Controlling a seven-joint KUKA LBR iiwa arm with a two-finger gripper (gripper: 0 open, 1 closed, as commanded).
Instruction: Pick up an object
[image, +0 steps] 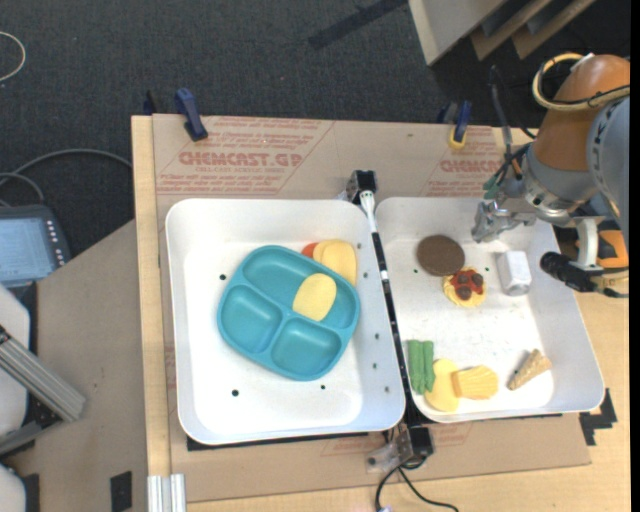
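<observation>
Gripper (487, 222) hovers over far edge of right bin (570, 340), just beyond brown round disc (439, 254). Whether it is released or clenched: cannot tell. Nothing seen in its grasp.

Relative to brown disc:
- pizza piece (465, 287) just beside, nearer camera
- white block (514, 271) to right
- green beans (421, 364), yellow pieces (462, 385), tan wedge (529, 369) well nearer camera
- blue divided plate (288, 312) in left bin (200, 300), yellow item (315, 296) on it

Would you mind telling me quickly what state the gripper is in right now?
Gripper: cannot be told; it hangs over the right bin's far edge, beside the brown disc, with nothing visibly held.
</observation>
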